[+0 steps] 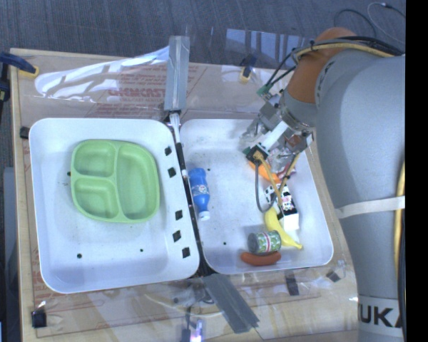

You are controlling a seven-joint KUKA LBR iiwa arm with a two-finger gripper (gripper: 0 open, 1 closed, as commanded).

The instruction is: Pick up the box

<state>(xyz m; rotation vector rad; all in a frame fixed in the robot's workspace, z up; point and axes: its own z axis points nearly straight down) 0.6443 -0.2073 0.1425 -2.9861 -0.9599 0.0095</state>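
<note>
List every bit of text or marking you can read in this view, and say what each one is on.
"UK": white letters low on the arm's grey body, cut off at the frame edge.
Red print on the clear plastic sheet behind the bins: too faint to read.
Label on the blue bottle: blurred.
Label on the small can: blurred.
Black-and-white item near the banana: print too small.

On your bench (28, 70) two bins sit side by side. The left bin (46, 262) holds a divided plate (115, 180). In the right bin (228, 212), a bottle (198, 192) lies near the left wall; a can (264, 242) sits near the front edge, a sausage (261, 258) before it, a banana (278, 228) just right. The gripper (262, 150) hangs over the right bin's rear.
</note>
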